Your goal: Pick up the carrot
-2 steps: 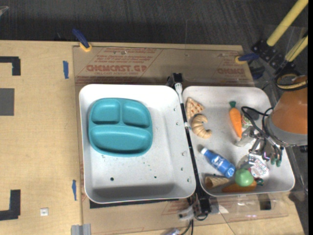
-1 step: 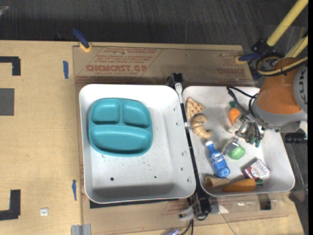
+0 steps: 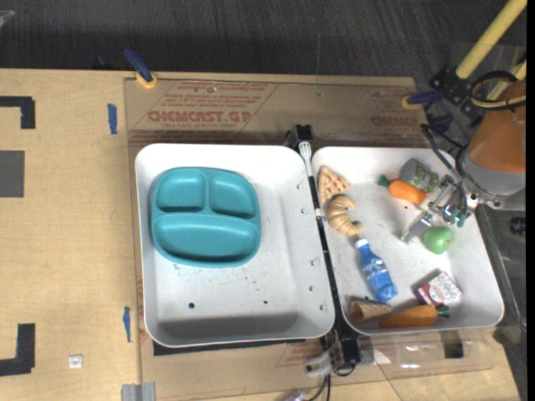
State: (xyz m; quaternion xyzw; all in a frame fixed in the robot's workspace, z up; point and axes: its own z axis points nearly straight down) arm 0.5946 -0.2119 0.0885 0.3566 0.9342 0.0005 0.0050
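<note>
The carrot (image 3: 406, 193), orange with a small green top pointing left, lies in the back part of the right bin (image 3: 489, 286). My gripper (image 3: 416, 226) hangs just in front and to the right of it, its metal fingers (image 3: 410, 236) pointing down-left toward the bin floor. The fingers stand open with nothing between them, and they do not touch the carrot. The arm's orange band (image 3: 500, 140) sits above the bin's right rim.
The right bin also holds a green round fruit (image 3: 437, 240) beside the gripper, a grey-green item (image 3: 417, 174), a croissant (image 3: 342, 214), a waffle piece (image 3: 331, 180), a blue bottle (image 3: 377, 274), a small red carton (image 3: 440, 291) and a brown cone (image 3: 393, 314). A teal divided plate (image 3: 205, 215) lies in the left bin.
</note>
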